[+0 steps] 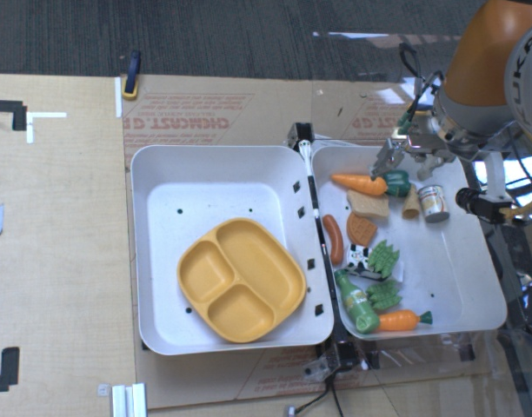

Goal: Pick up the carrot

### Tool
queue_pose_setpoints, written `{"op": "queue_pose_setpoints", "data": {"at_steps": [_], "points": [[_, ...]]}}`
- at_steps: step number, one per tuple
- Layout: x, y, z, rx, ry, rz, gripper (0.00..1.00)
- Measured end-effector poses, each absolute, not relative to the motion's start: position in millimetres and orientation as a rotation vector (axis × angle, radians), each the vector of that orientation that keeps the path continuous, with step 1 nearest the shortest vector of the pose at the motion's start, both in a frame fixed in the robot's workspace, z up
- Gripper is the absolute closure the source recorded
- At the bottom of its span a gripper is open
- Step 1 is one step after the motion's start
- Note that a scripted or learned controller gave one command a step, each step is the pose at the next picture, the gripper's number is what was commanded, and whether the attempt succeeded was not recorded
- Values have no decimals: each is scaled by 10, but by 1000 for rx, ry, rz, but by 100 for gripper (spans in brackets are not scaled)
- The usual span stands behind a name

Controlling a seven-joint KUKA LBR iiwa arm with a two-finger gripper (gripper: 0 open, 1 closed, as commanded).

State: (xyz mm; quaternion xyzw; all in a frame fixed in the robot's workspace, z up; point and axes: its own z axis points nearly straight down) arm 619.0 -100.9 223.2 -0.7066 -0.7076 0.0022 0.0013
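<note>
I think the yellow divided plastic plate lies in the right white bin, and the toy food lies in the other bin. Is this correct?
Not quite. The camera view shows the yellow divided plastic plate in the left white bin; the toy food, such as the orange carrot with green top, lies in the right white bin.

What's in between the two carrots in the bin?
In the camera view, between the upper carrot and the lower carrot lie a bread slice, a round cookie and leafy greens.

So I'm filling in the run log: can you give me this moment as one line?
phase: approach | gripper: above the upper carrot's leafy end | carrot: lying in right bin, not lifted | second carrot: near front edge
</note>
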Motion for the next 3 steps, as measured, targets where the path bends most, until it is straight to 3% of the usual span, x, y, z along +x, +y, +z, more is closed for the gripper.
{"op": "queue_pose_setpoints", "data": {"at_steps": [1, 2, 3], "points": [[6532, -996, 924, -1972, -2448, 2, 0], [6519, -1014, 1008, -1973, -2441, 11, 100], [6495, -241, 1920, -1976, -2445, 2, 100]]}}
